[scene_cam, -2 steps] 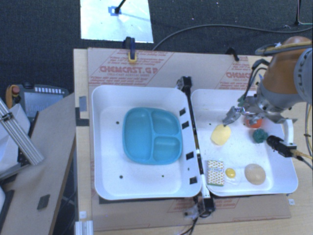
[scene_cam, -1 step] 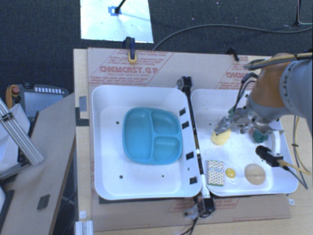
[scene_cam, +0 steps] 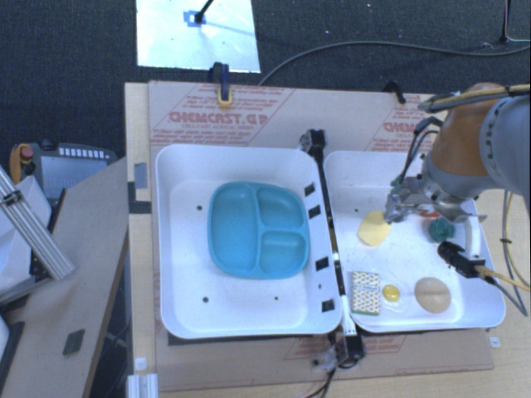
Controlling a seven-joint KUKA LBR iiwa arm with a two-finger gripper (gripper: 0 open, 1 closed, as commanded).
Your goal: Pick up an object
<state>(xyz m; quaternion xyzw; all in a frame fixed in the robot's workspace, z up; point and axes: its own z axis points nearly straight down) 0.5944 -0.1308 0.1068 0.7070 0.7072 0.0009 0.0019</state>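
Observation:
The right bin (scene_cam: 357, 172) holds a pale yellow object (scene_cam: 373, 230), a patterned packet (scene_cam: 366, 293), a small clear cup with a yellow centre (scene_cam: 391, 293), a tan rounded object (scene_cam: 432, 294) and a teal object (scene_cam: 439, 229). An orange-red bit (scene_cam: 429, 215) peeks out beside the arm. My gripper (scene_cam: 393, 210) hangs low over the right bin, just above and right of the pale yellow object, close to its upper edge. I see nothing held between its tips.
The left bin (scene_cam: 178, 297) holds a blue divided plate (scene_cam: 257, 229). A black clamped divider (scene_cam: 323, 222) separates the bins. Cables (scene_cam: 348, 52) run across the back and at the right rim. A control pendant (scene_cam: 62, 168) sits off the bench at left.

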